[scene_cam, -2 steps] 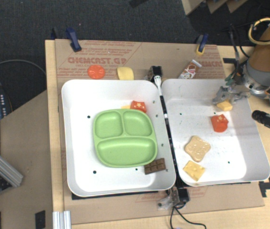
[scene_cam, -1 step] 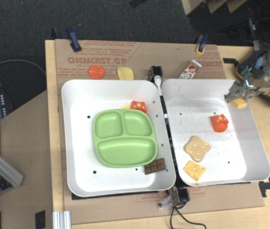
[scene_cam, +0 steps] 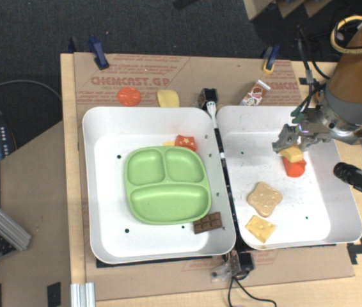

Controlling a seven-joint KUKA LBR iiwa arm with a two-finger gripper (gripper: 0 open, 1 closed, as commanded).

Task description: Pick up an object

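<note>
My gripper hangs over the upper middle of the right bin. A small yellow piece sits right at its tip, touching or just above an orange-red block. Whether the yellow piece is held I cannot tell. Lower in the same bin lie a tan toast slice and a yellow cracker.
The left bin holds a green divided plate, a red piece behind it and a brown chocolate bar in front. Behind the bins on the board lie an orange disc, a yellow lump and a small packet.
</note>
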